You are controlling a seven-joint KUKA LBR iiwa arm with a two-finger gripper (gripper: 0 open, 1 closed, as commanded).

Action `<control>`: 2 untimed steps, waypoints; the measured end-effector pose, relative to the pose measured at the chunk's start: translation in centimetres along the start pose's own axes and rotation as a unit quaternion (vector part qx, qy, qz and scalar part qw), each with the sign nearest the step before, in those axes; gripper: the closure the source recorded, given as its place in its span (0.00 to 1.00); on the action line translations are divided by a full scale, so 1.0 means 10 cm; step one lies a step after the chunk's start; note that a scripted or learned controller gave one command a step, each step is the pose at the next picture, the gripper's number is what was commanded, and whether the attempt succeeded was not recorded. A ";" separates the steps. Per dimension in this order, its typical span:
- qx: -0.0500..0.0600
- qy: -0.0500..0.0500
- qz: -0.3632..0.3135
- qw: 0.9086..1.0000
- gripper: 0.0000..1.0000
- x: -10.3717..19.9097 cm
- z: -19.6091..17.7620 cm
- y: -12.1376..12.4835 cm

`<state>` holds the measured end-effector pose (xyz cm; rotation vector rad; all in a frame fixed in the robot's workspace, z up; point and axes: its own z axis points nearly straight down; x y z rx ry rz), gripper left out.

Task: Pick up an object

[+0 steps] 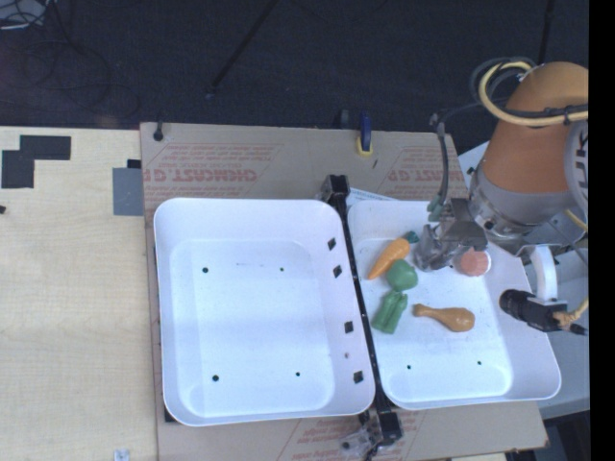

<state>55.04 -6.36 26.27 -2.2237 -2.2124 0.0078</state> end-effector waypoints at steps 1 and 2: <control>-0.005 0.002 -0.007 1.000 1.00 0.90 -0.57 0.10; -0.004 0.001 -0.006 1.000 1.00 1.58 -1.01 -0.35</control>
